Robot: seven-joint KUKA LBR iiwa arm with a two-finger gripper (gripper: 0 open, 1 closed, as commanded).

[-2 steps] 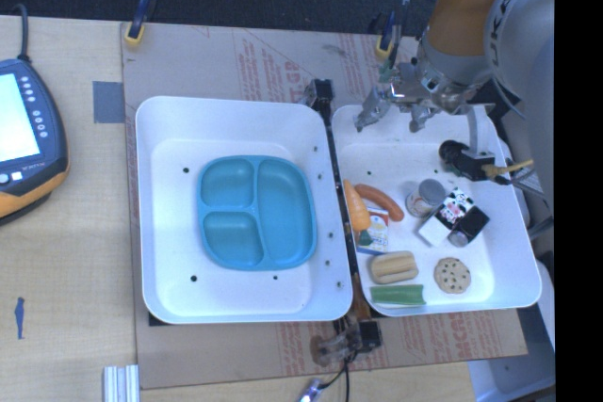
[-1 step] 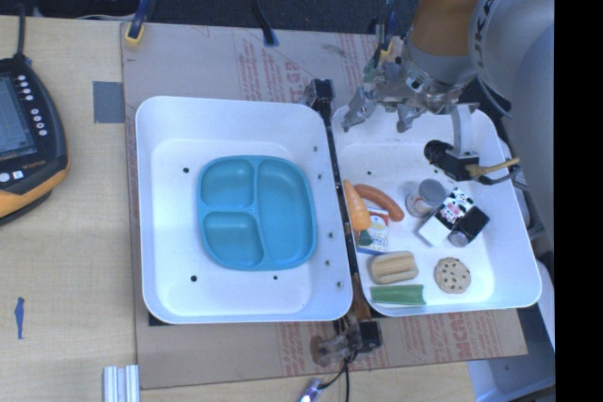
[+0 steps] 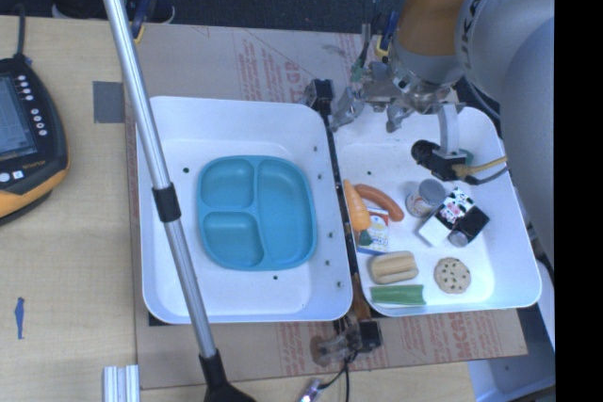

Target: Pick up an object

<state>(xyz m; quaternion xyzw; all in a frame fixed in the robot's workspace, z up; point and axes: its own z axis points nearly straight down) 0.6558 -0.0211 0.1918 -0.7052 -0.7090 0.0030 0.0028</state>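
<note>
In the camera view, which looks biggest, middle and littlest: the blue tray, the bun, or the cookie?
1. Blue tray, by far the biggest.
2. Bun, in the right bin.
3. Cookie, beside it.
The bun looks only a bit bigger than the cookie, so that order is less sure.

Faint red print along the cardboard sheet (image 3: 273, 61) at 12 o'clock of the bins, illegible; no readable text elsewhere.
</note>
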